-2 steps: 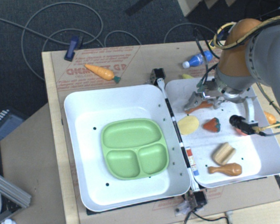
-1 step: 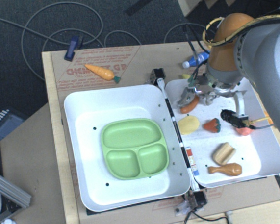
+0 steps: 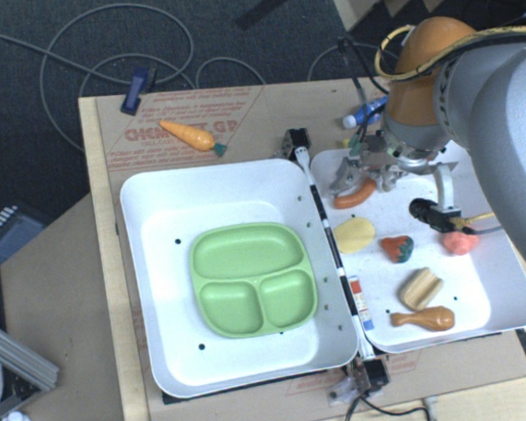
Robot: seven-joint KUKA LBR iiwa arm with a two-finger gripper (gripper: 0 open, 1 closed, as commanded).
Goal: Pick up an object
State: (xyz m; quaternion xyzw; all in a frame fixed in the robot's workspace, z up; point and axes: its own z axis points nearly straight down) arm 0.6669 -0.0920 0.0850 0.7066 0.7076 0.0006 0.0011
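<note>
My gripper (image 3: 363, 177) is low in the back left corner of the right bin (image 3: 504, 307), right over an orange-red sausage-shaped toy (image 3: 353, 195) whose end pokes out beneath it. The rest of that toy is hidden by the gripper. In front of it in the same bin lie a pale yellow lump (image 3: 353, 234), a red strawberry-like toy (image 3: 397, 248), a pink piece (image 3: 460, 242), a tan bread piece (image 3: 419, 286) and a brown drumstick (image 3: 423, 319).
The left bin (image 3: 152, 216) holds a green divided plate (image 3: 251, 278). An orange carrot (image 3: 191, 134) lies on the bench behind the left bin, with a blue clip (image 3: 136, 90) at the bench's back edge. The arm covers the right bin's back right.
</note>
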